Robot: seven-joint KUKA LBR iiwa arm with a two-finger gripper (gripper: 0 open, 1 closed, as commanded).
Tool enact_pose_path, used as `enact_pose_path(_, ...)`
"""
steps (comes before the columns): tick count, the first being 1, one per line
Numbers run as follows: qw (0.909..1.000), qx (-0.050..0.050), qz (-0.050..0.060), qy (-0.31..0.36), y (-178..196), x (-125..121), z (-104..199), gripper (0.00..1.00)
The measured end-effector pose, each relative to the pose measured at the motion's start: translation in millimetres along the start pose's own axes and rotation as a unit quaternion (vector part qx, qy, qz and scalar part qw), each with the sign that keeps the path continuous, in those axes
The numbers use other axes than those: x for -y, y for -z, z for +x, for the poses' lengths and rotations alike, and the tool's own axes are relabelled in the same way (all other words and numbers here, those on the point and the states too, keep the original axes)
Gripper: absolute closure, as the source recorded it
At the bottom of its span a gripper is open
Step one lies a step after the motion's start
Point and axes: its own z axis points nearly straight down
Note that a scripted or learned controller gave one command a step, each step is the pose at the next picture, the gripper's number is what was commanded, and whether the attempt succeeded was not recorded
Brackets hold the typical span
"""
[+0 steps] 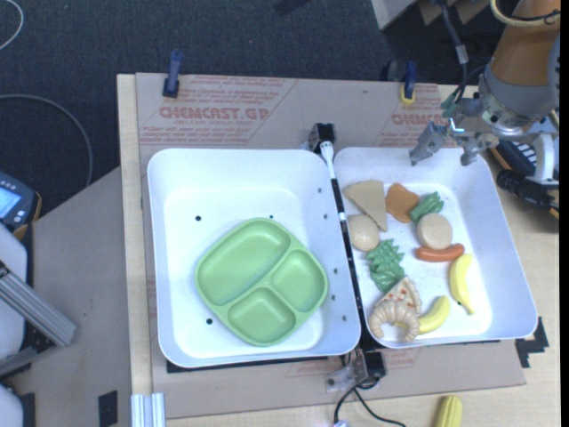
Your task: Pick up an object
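Toy food [418, 256] in right bin [507, 265], fingers [428, 146] spread wide, holding nothing, above its far edge.

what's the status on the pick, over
Gripper open, above right bin's far edge, holding nothing. Toy food untouched in that bin. Nothing blocking.

Two bins sit side by side on a board [222, 114]. The left bin [169, 238] holds a sectioned plate [260, 280] at its centre. In the right bin [507, 274], a croissant [396, 310] lies at 7 o'clock, two bananas [461, 282] at 5, a sausage [439, 253] mid-bin and a wedge [367, 200] at 11. The gripper [449, 143] hangs over the bin's 12 o'clock rim.
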Motion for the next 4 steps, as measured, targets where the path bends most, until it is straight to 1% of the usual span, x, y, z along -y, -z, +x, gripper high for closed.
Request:
enact_pose_path(1,1.0,-0.001,0.006,-0.001,-129.1,70.4,32.8,0.0)
enact_pose_path(2,1.0,-0.001,0.003,-0.001,-127.1,124.4,43.2,0.0)
enact_pose_path(3,1.0,0.001,-0.003,0.001,-126.1,66.9,28.6,0.0)
enact_pose_path(4,1.0,-0.001,0.003,-0.002,-126.7,136.6,1.0,0.0)
